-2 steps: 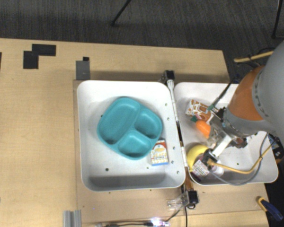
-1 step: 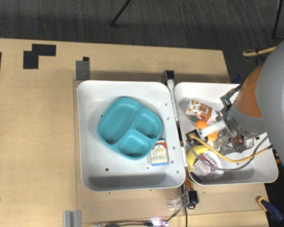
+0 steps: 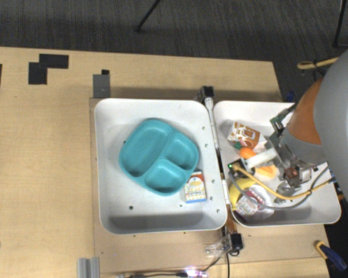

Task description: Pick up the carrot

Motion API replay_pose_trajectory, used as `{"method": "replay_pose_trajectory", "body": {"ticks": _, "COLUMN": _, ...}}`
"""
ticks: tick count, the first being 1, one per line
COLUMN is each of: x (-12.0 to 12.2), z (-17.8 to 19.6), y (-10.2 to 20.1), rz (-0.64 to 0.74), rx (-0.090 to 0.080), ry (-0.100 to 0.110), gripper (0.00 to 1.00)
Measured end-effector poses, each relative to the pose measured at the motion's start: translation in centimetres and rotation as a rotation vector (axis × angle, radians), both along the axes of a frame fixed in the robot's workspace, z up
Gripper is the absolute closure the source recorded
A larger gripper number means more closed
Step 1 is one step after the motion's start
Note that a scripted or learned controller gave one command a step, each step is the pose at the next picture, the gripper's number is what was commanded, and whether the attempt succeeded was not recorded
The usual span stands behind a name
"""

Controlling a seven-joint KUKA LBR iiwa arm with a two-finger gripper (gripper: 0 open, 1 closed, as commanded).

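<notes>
The carrot (image 3: pixel 247 153) is an orange piece lying in the right bin (image 3: pixel 313 216), just below a snack box. A pale part of the wrist crosses over it. Another orange patch (image 3: pixel 267 170) shows on the far side of that part, and I cannot tell if it belongs to the same carrot. My gripper (image 3: pixel 287 181) hangs low over the middle of the right bin, to the right of the carrot. From this angle nothing orange shows inside the gripper.
An orange-and-white snack box (image 3: pixel 244 134) lies at the back of the right bin. A yellow item (image 3: pixel 236 193) and a clear crinkled packet (image 3: pixel 254 201) sit at its front left. The left bin (image 3: pixel 107 172) holds a teal divided plate (image 3: pixel 159 156) and a small carton (image 3: pixel 195 189).
</notes>
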State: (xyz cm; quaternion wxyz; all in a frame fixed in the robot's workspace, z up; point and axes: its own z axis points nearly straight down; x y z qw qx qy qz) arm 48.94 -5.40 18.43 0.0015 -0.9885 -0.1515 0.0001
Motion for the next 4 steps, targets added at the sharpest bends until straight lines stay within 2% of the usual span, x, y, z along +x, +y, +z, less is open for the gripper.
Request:
{"method": "replay_pose_trajectory", "body": {"ticks": 1, "x": 0.1, "z": -9.6, "y": -3.8, "rz": 0.093, "rx": 0.0, "ry": -0.01, "gripper": 0.0}}
{"method": "replay_pose_trajectory", "body": {"ticks": 2, "x": 9.0, "z": -9.7, "y": -4.3, "rz": 0.061, "rx": -0.003, "ry": -0.005, "gripper": 0.0}}
{"method": "replay_pose_trajectory", "body": {"ticks": 3, "x": 10.9, "z": -9.8, "y": -3.1, "rz": -0.016, "rx": -0.003, "ry": -0.001, "gripper": 0.0}}
{"method": "replay_pose_trajectory", "body": {"ticks": 4, "x": 11.1, "z": -8.6, "y": -2.9, "rz": 0.004, "rx": -0.002, "ry": -0.001, "gripper": 1.0}}
